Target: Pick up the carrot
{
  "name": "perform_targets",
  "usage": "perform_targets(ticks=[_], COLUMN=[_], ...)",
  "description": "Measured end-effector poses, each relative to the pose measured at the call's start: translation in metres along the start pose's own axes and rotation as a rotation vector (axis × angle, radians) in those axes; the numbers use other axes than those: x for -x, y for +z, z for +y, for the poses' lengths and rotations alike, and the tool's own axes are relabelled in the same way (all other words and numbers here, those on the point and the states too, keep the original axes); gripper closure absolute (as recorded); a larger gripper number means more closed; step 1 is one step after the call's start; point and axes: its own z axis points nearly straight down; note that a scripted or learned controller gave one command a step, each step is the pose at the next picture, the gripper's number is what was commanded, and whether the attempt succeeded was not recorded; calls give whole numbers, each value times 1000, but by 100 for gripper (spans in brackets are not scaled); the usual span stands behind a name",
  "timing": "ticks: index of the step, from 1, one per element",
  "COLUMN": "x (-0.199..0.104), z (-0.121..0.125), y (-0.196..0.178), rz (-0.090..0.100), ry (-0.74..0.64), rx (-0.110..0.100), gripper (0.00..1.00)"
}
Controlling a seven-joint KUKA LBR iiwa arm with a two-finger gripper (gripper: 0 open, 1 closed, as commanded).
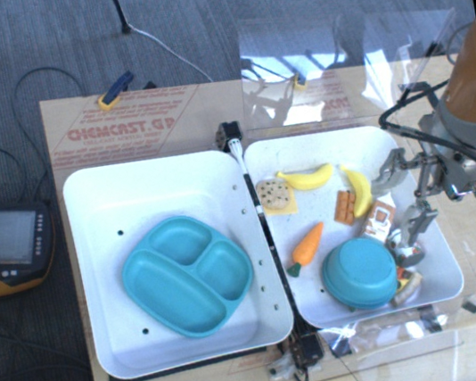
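Seemingly a light, stiff plastic toy, the carrot (308, 245) lies in the right bin (448, 278) in the camera view, at about eight o'clock from the bin's centre, slanting with its green stub low-left and orange tip up-right. It sits just beside the blue bowl (360, 273), at ten o'clock from it, and below the cracker (275, 195). Its smooth, tapered skin may slip, so a grasp across the thicker middle looks safest. At three o'clock, near the bin's right wall, the gripper (408, 206) hangs with its fingers spread apart, clasping nothing.
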Motion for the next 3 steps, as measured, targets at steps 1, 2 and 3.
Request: perform_targets(ticks=[1,2,3], x=[50,35,21], z=[51,55,51], y=[174,185,185], rz=[12,-11,-16], ry=[101,490,782], rx=[4,4,5], gripper=[0,0,0])
